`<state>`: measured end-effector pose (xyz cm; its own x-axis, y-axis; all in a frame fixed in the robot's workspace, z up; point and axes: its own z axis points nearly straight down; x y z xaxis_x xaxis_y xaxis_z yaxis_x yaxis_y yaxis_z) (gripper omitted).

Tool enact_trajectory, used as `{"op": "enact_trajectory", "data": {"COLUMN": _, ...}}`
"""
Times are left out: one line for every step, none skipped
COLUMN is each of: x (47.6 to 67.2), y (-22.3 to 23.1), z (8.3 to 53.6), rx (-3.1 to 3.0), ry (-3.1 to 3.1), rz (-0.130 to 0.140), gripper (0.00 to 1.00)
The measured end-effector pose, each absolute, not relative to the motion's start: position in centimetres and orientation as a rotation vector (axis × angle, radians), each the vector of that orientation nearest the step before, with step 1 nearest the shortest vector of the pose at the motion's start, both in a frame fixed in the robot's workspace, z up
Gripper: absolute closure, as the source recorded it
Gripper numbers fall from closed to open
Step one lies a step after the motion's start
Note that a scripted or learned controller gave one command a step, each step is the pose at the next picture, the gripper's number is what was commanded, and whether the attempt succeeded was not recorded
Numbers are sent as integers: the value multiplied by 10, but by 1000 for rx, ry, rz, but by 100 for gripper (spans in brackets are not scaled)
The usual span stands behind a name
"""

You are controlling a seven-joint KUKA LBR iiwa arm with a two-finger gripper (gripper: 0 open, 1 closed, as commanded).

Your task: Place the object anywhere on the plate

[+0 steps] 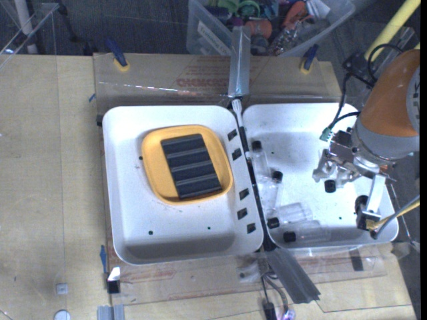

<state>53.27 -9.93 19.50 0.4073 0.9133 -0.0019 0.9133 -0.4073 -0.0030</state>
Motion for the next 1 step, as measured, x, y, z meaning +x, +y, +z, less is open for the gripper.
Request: {"op": "enact_trajectory", "data": {"x": 533, "y": -99, "z": 195, "rx": -2634, "ry": -1709, "rz": 5, "gripper": 0}}
